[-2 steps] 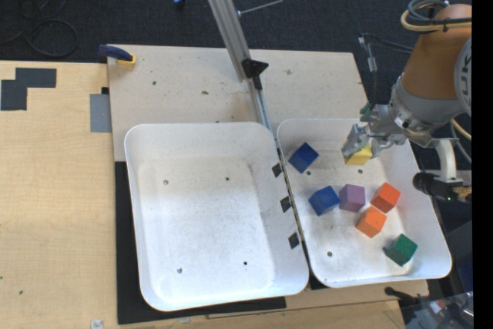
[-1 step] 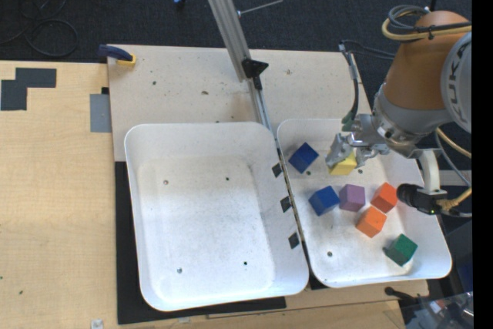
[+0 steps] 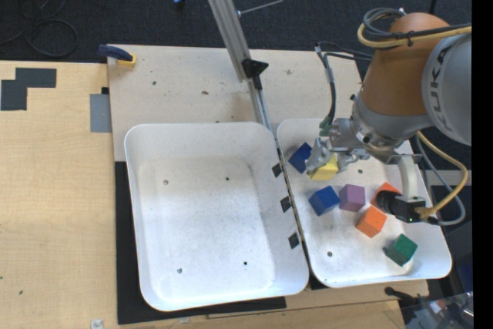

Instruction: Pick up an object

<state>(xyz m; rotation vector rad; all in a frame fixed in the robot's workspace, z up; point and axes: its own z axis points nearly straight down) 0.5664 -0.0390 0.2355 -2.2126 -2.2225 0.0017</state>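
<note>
My gripper (image 3: 331, 156) hangs over the upper left part of the right bin (image 3: 431, 267). A yellow block (image 3: 324, 170) lies directly under its tip, partly covered by it. One blue block (image 3: 300, 157) sits just left of the gripper near the bin's left wall. A second blue block (image 3: 323, 199) and a purple block (image 3: 352, 196) lie a little below it. Further right are an orange block (image 3: 370, 221), a green block (image 3: 400, 250) and a red piece (image 3: 387, 189) half hidden behind a cable.
The left bin (image 3: 154, 158) stands beside the right one, with black clips (image 3: 286, 203) along the shared edge. A slanted metal pole (image 3: 228, 19) rises behind the bins. Cables and a black connector (image 3: 397, 206) hang from the arm over the right bin.
</note>
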